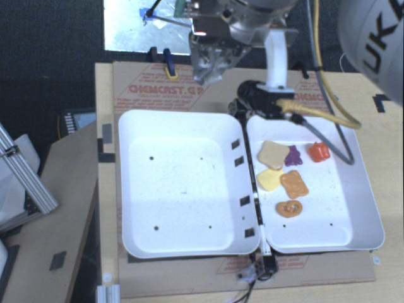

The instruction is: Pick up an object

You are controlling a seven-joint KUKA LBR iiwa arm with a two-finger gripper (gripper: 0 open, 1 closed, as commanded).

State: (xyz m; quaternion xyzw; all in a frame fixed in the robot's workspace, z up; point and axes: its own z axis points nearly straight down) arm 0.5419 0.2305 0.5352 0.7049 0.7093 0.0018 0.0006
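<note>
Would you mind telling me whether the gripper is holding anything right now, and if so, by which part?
Nothing is held. The gripper hangs above the bench behind the bins, while the small toy food pieces all lie in the right bin.

Both bins, the left bin [177,188] and the right bin [341,226], are white. The right bin contains a tan slice [272,154], a purple piece [293,156], a red-orange piece [319,151], a yellow piece [269,180] and two orange-brown pieces [293,184] [289,208]. The table [76,188] is light tan. The cable [319,109] is yellow.
</note>
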